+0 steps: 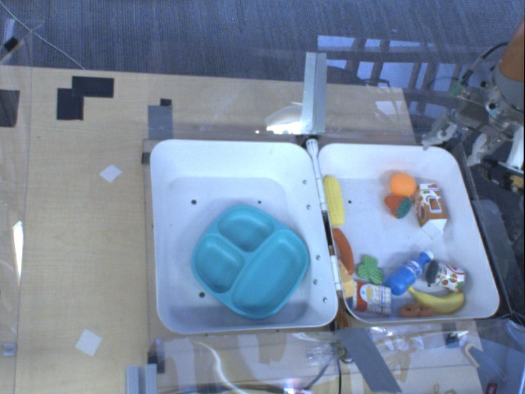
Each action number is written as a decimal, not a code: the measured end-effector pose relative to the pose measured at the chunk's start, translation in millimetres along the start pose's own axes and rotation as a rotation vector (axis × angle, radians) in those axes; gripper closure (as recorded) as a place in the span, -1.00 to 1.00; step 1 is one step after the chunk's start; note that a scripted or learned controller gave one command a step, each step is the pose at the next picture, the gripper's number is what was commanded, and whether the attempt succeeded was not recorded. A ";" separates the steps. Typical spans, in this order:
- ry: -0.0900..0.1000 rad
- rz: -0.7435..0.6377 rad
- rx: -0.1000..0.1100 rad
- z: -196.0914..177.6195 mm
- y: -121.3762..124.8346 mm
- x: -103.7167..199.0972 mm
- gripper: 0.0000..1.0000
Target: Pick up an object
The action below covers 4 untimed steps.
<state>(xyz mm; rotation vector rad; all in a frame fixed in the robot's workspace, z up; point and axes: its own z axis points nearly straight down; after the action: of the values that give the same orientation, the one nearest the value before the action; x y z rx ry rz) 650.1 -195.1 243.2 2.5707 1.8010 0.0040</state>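
Note:
The right bin [459,220] holds several toy foods. A yellow corn cob [333,201] lies along its left wall, with a red sausage [344,251] below it. An orange [402,184], a small red and green piece [399,208] and a brown and white carton [430,205] sit near the back. At the front lie a green piece [369,268], a can [373,298], a blue bottle [408,273], a banana [436,302] and a small carton [447,277]. My gripper [455,142] hangs open over the bin's back right corner, holding nothing.
The left bin [176,220] holds a blue divided plate [250,259]. A metal post [315,93] stands behind the wall between the bins. The arm [504,89] comes in from the upper right. The wooden bench [74,220] stretches to the left.

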 end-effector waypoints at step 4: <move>0.001 0.220 -0.001 99.5 11.4 28.0 -1.00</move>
<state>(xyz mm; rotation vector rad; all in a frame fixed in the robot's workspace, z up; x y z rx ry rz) 670.8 -172.8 143.7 2.7528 1.5077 0.0074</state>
